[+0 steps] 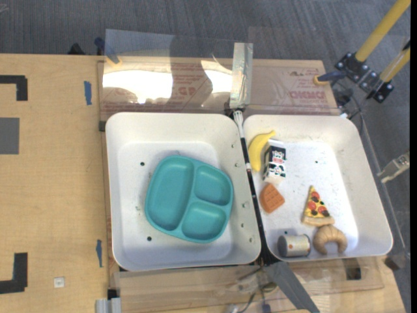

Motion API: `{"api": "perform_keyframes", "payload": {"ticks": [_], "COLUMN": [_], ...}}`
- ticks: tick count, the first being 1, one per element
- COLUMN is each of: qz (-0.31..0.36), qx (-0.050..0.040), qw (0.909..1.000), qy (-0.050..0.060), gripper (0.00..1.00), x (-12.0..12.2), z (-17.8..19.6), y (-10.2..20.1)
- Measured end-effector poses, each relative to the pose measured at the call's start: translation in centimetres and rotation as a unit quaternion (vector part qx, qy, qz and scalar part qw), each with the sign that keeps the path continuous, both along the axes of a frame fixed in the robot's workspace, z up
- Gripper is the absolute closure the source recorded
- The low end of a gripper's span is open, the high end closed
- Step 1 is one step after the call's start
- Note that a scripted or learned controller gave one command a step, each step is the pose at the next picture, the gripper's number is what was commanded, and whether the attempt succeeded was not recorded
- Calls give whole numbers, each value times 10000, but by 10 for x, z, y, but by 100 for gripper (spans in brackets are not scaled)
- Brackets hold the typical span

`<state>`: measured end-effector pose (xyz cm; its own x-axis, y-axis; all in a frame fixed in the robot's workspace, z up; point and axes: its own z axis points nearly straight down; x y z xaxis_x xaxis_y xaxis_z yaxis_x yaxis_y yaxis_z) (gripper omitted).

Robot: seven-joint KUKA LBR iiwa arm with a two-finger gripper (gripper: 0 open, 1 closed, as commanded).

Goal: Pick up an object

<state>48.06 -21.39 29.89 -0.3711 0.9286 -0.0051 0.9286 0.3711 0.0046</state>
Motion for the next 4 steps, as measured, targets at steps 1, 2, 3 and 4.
{"api": "perform_keyframes", "payload": {"ticks": [1, 2, 3, 4], "qz": [-1110, -1102, -2415, -5610], "qx": [19, 10, 25, 26], "qw": [9938, 9939, 9704, 8278], "qy": [29, 2, 37, 16], "gripper": [100, 100, 100, 100], "x": [-1, 1, -1, 20], "z": [-13, -2, -31, 4], "y": [-10, -10, -9, 14]}}
